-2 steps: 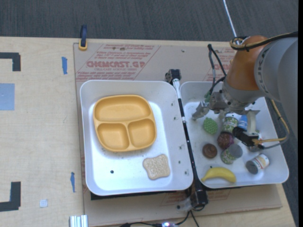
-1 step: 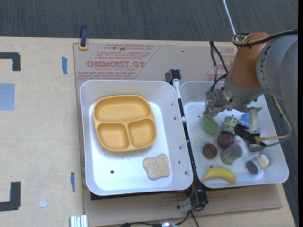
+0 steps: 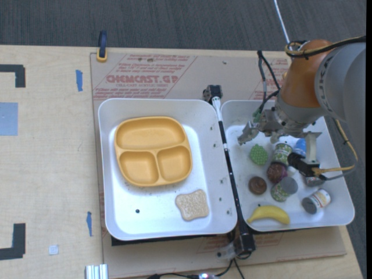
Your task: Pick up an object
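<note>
Arm (image 3: 325,80) enters over right bin's (image 3: 343,211) back edge. Left bin (image 3: 110,173) carries yellow tray (image 3: 153,150) at centre, bread (image 3: 192,204) near front edge. Gripper (image 3: 273,129) hangs over right bin's back half; whether fingers grip anything cannot be told. Green ball (image 3: 258,154) lies just below gripper, can (image 3: 282,153) beside. Banana (image 3: 269,215) at front edge, well apart.

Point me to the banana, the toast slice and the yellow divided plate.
banana (image 3: 268,215): camera view, middle of its curved body, right bin.
toast slice (image 3: 192,204): camera view, centre of the slice, left bin.
yellow divided plate (image 3: 150,133): camera view, floor of its large upper compartment.
</note>
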You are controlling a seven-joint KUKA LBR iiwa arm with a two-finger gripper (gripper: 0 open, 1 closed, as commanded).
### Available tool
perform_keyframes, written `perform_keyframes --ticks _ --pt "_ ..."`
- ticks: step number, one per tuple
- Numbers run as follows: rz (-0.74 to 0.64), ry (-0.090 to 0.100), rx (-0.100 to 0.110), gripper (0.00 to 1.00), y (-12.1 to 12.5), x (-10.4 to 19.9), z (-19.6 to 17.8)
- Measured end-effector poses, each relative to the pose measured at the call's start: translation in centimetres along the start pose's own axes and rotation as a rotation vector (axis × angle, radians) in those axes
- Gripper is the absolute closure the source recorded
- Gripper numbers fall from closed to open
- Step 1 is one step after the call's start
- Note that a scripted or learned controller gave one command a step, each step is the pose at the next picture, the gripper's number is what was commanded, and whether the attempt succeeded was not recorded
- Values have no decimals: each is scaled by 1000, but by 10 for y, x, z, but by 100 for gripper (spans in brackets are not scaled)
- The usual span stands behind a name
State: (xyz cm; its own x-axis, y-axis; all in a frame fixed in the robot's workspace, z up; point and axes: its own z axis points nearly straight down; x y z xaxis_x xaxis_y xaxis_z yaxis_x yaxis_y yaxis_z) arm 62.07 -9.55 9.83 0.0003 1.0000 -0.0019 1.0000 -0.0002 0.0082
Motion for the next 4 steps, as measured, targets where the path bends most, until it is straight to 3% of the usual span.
perform_keyframes --ticks 1,2,3,4 --pt "0 1 4 0 -70 -14 11" --pt "1 0 0 0 -83 -2 10" --pt "1 -1 -6 100 -81 -2 -1" --pt "1 -1 -6 0 -81 -2 -1"
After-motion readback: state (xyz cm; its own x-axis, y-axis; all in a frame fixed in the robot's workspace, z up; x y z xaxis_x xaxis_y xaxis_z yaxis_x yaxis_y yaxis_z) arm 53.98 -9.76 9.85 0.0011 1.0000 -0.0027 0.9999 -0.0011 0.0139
